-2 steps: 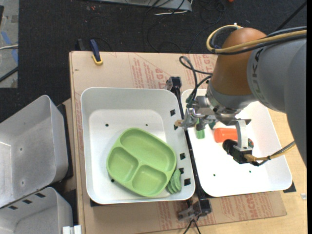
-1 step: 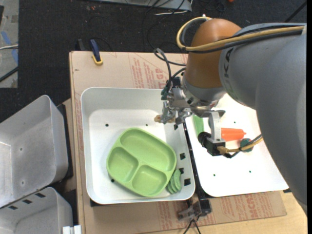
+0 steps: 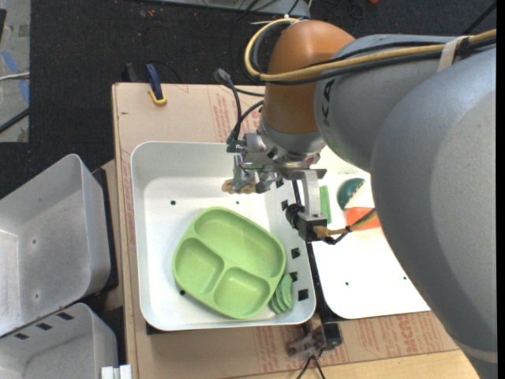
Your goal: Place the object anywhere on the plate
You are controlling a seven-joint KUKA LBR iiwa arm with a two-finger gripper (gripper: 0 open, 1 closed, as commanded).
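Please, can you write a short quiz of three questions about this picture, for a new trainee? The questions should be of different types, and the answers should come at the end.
1. True or false: the green plate lies in the left white bin.
2. How many compartments does the plate have? A) two B) three C) five
3. Fill the gap: the gripper is above the ____ edge of that bin, beyond the plate.

Key
1. True.
2. B: one long compartment and two smaller ones.
3. Far. It is apart from the plate, and the view does not let one tell whether it carries anything.
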